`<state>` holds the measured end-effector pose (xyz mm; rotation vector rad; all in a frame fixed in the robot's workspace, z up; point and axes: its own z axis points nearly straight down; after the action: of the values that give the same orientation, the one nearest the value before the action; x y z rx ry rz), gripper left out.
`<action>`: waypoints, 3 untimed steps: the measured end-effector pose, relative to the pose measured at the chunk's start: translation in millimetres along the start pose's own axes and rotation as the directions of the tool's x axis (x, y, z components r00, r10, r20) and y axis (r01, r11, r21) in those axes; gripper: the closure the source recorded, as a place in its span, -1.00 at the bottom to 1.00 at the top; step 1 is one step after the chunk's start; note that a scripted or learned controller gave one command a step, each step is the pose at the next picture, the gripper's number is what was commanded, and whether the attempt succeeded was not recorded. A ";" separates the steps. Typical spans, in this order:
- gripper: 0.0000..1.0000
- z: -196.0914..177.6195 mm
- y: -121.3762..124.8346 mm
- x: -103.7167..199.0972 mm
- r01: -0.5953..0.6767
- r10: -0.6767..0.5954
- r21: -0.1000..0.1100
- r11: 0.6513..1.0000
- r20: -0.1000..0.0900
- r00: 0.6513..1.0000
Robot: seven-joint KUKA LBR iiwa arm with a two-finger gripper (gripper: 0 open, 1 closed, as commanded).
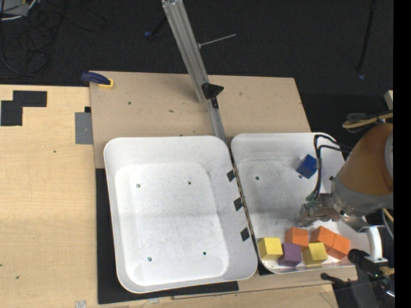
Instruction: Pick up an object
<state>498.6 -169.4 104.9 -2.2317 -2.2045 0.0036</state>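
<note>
I see no brand, label or readable writing on anything here. My fingers hang low in the right bin, just above the orange block; whether they are spread or closed I cannot tell. The blocks look matte and cube-like: a yellow block, a purple block, a second yellow block and a larger orange block cluster at the near edge. A blue block sits apart. The left bin is smooth white plastic with rounded corners.

Bright, even overhead light on the bench; dark background; image slightly grainy.
</note>
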 end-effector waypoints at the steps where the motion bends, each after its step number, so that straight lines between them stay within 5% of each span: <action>1: 1.00 -60.1 -5.2 2.8 0.010 -0.010 -0.007 1.000 0.002 1.000; 3: 1.00 -174.4 8.1 5.3 0.014 -0.014 -0.009 1.000 0.003 1.000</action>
<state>507.7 -164.5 279.2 -2.2226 -2.2255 -0.0026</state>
